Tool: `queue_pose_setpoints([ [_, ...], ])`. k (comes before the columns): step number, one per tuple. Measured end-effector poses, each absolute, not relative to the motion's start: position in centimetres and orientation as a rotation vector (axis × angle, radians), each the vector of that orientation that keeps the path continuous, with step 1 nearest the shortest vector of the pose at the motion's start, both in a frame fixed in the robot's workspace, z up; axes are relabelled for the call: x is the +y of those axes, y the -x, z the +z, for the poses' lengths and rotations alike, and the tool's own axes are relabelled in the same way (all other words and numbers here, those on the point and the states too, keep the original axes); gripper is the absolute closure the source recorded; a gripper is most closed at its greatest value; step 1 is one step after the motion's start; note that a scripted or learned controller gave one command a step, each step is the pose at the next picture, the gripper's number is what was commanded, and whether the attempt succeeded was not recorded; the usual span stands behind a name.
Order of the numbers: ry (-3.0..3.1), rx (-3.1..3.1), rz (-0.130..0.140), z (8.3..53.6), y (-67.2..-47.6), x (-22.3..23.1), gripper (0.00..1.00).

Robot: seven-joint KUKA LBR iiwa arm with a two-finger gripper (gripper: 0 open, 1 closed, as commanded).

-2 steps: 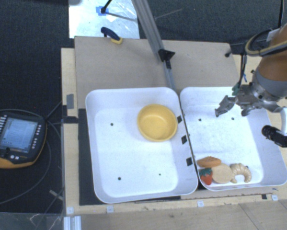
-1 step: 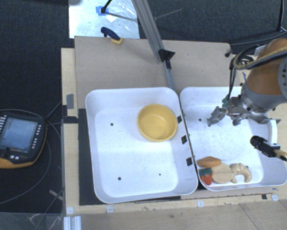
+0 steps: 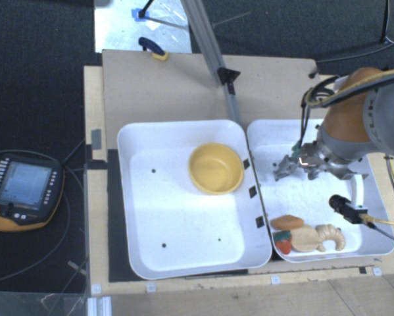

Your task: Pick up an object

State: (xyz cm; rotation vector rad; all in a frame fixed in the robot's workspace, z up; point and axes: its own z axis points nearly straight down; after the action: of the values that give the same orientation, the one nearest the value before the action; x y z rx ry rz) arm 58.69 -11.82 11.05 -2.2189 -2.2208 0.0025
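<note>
A grey arm with an orange band point(image 3: 346, 114) reaches in from 3 o'clock over the right-hand white bin point(image 3: 269, 133), its gripper point(image 3: 285, 168) low above the bin's bare floor near the middle of that tray. Whether anything sits between the jaws cannot be told from this slant, nor whether they are spread or pressed together.

The objects on offer lie clustered at the bin's 6 o'clock edge, apart from the gripper: an orange oblong piece point(image 3: 287, 222), a small red item point(image 3: 284, 246) just below it, a pale round piece point(image 3: 305, 239) touching both, and a curled beige item like a croissant point(image 3: 331, 236) just to its 3 o'clock side.

In the left-hand white bin point(image 3: 137, 176), a yellow bowl point(image 3: 215, 168) stands upright toward that bin's 2 o'clock corner, close to the divide between the two trays.

Both bins rest side by side on a tan worktop point(image 3: 183, 84). At 9 o'clock, off the worktop, a control pendant point(image 3: 20, 189) with a lit screen lies on dark carpet. A metal pole point(image 3: 206, 35) slants in from 12 o'clock toward the bins.
</note>
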Motion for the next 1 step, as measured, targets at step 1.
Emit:
queue_pose_setpoints([
  [1, 2.221, -2.221, 0.000, 8.96, -58.69, -11.80, 0.00],
])
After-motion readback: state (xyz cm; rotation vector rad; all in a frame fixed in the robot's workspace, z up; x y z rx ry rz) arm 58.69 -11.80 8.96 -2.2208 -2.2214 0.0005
